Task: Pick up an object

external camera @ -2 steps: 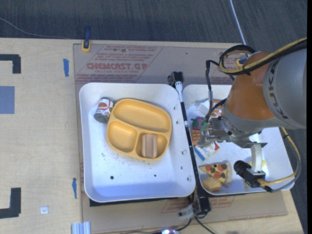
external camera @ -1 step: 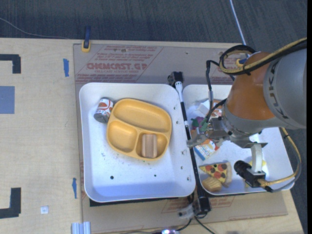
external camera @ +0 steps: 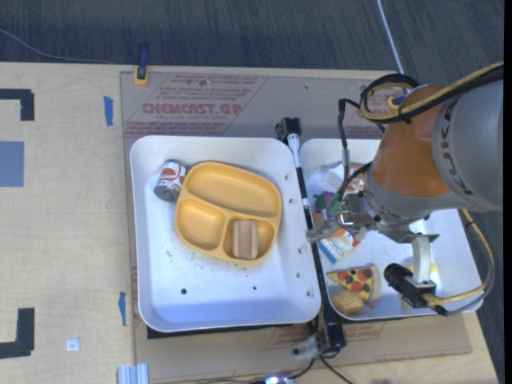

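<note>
Camera view puts my gripper (external camera: 340,218) low over the right bin's (external camera: 456,294) left edge, packet (external camera: 336,245) just beneath; grip state I cannot tell

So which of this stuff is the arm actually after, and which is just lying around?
Job (any could be picked):
- yellow tray
- can
- pizza slice
- packet
- gripper, over the right bin

Lying about:
- blue tape
- blue clamp
- white cable

Arm (external camera: 432,158) reaching in from right, wrist angled down-left.
</note>
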Controlling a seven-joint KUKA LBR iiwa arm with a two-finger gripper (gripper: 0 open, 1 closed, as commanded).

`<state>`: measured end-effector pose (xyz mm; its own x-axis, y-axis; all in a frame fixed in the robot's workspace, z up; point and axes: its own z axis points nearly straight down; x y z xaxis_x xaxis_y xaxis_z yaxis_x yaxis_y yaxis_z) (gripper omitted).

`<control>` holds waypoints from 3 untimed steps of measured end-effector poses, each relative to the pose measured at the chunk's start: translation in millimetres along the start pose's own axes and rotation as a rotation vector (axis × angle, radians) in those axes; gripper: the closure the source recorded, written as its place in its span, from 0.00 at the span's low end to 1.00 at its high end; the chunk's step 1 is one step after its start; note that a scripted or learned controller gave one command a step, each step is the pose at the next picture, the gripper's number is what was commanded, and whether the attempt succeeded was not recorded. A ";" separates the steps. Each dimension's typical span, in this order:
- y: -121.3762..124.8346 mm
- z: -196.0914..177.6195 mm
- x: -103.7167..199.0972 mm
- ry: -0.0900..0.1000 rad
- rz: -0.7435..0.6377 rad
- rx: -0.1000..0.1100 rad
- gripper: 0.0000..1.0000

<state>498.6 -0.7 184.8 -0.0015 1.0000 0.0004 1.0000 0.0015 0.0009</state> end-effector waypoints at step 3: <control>0.0 0.0 0.0 0.000 0.000 0.000 0.00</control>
<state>498.6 -0.7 184.8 -0.0014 1.0000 0.0004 1.0000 0.0014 0.0008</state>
